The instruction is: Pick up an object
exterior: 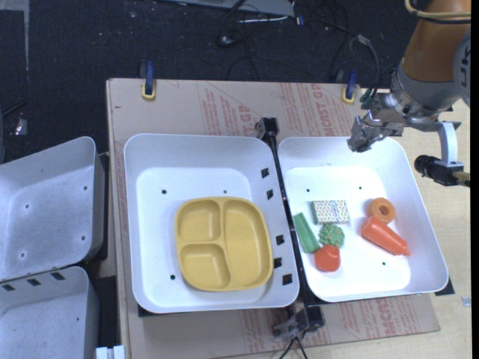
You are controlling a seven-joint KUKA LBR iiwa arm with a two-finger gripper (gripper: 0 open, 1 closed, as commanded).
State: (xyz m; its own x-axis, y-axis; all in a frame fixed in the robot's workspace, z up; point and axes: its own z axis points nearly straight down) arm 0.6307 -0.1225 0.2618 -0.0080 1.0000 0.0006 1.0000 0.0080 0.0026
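1. Board (224, 99): reversed red lettering, unreadable.
2. Gripper (364, 139): over right bin (426, 275) far rim; opening indeterminate, nothing visibly held.
3. Right bin contents: orange carrot (385, 235), ring (382, 209), tomato (327, 258), broccoli (331, 235).

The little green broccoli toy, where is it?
The little green broccoli toy lies in the right white bin, just below the speckled square sponge and above the red tomato.
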